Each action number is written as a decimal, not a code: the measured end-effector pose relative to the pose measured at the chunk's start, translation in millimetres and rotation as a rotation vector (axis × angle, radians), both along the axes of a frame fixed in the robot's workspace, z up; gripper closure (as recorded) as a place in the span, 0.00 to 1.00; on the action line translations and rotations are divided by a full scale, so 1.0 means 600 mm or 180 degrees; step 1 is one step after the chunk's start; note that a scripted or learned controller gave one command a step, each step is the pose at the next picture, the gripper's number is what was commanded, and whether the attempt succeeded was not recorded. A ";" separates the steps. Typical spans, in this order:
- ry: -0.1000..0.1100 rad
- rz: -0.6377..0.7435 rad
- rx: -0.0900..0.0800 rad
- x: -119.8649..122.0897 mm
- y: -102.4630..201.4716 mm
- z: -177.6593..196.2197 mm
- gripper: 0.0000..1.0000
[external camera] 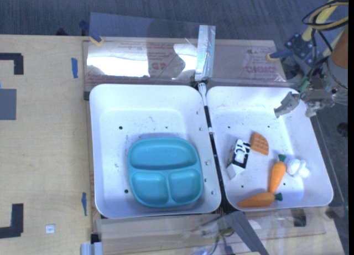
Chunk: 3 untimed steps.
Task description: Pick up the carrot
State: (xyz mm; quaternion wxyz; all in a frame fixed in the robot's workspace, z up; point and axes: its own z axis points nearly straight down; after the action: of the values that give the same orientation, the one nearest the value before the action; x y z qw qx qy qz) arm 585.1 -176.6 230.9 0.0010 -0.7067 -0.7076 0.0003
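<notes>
Two orange carrots with green tops lie in the right bin (310, 132). One carrot (276, 175) stands lengthwise near the right wall, and the other carrot (259, 199) lies along the front wall. My gripper (297, 104) hovers over the bin's far right corner, well behind both carrots and apart from them. Nothing shows in its grasp.
The right bin also holds a brown waffle-like cracker (259, 143), a black-and-white item (239, 155) and a small white object (298, 166) beside the upright carrot. A teal divided plate (164, 172) sits in the left bin (110, 115). Cables (321, 19) hang at the upper right.
</notes>
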 end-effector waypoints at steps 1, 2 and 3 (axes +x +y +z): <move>0.0002 0.0324 0.0002 -0.065 0.018 -0.233 0.00; -0.0018 -0.0073 -0.0009 -0.175 -0.002 -0.240 0.00; -0.0040 -0.0072 -0.0017 -0.171 -0.002 -0.221 1.00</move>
State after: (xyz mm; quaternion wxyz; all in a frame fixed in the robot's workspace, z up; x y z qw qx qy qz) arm 482.5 -178.1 98.4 -0.0054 -0.7146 -0.6995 -0.0022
